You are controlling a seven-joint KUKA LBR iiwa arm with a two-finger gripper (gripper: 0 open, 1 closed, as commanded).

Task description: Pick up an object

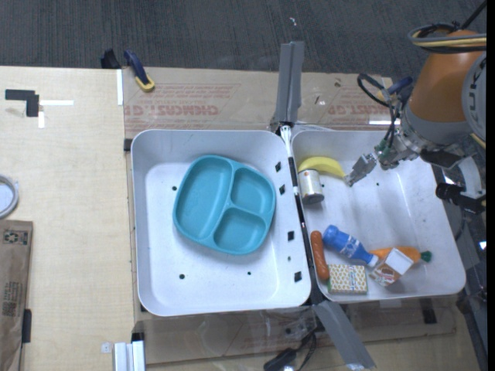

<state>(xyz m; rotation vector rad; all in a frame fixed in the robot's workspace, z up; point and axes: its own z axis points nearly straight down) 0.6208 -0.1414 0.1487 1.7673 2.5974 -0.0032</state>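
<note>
Banana (pixel 321 165) is the nearest candidate for a pick: it lies in the right bin (pixel 433 284), hard against the far left corner, just beside the divider between the two bins. From the single overhead camera, the gripper (pixel 362 168) hangs over the same bin, a little to the right of the banana and at about the same depth, so the fruit lies toward the divider from the tool. Its curved long axis runs roughly left to right, pointing almost straight at the gripper. Whether the tool is spread or closed cannot be made out from this angle; nothing is seen in its grasp.

A small metal can (pixel 311 186) sits touching or just beside the banana on the near side, which I judge could crowd a descent there. Further toward the near edge of the right bin lie a blue bottle (pixel 348 247), a carrot (pixel 317 255) against the divider, a cracker box (pixel 347 278) and a small carton (pixel 396 263). Across the divider, a blue divided plate (pixel 224 204) rests in the left bin (pixel 155 284).
</note>
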